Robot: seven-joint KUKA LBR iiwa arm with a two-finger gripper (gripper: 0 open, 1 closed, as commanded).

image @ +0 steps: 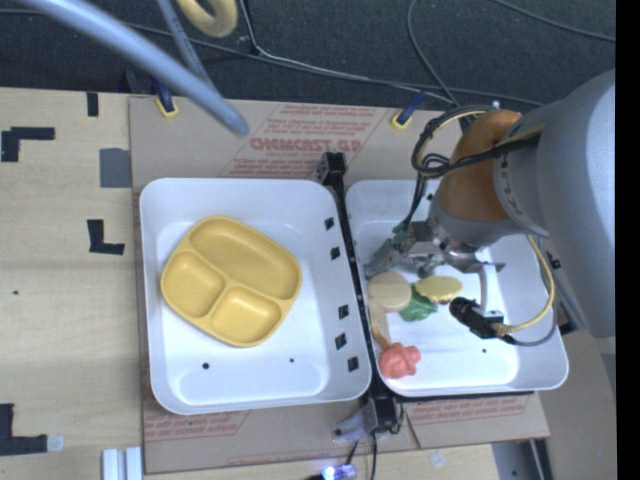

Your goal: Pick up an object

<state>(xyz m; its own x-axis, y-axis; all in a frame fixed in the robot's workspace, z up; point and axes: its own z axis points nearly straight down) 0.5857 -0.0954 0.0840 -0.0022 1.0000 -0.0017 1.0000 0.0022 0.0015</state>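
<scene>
In the right bin [535, 368], several small toy foods lie near the left wall. They are a cream round piece [389, 293], a pale yellow piece [438, 288], a green piece [418, 309] between them, a thin orange stick [380, 335] and a pink lump [399, 360] toward the front. My gripper [412, 256] hangs low over the back of this cluster, just behind the cream and yellow pieces. The grey arm with its orange band [475, 173] comes in from the right and covers the bin's back right part. No piece visibly sits in the gripper.
The left bin [250, 393] holds a yellow divided plate [230, 280]. A black divider [345, 268] separates the two bins. A black cable and connector [475, 320] dangle by the wrist over the right bin.
</scene>
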